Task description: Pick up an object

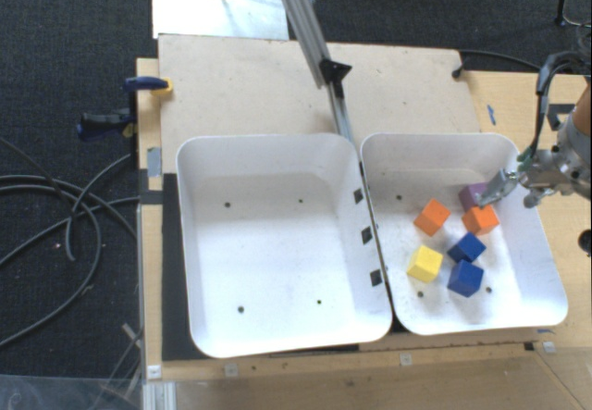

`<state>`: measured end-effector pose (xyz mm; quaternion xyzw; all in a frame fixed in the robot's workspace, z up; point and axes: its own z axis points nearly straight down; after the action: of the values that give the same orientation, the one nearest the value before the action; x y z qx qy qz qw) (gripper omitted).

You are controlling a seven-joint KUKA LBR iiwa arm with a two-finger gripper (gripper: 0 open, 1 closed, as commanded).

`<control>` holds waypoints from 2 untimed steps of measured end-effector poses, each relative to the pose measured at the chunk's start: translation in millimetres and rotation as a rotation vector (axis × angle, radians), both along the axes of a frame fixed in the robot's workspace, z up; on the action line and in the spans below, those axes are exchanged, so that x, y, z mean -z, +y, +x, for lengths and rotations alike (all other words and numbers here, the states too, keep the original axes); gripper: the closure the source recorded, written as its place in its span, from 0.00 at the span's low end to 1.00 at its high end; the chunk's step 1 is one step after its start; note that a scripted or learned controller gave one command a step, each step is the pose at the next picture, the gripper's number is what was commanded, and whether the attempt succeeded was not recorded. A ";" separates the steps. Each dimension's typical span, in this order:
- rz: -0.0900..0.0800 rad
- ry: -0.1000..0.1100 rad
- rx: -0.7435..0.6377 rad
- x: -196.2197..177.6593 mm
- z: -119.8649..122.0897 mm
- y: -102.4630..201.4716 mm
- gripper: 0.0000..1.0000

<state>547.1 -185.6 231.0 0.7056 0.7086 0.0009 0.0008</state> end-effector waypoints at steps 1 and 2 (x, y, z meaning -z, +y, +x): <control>-0.001 -0.001 0.002 -5.6 -0.9 -16.0 0.00; -0.003 -0.006 0.000 121.5 26.9 -13.5 0.00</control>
<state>574.0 -199.0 109.5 0.7058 0.7084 0.0018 0.0040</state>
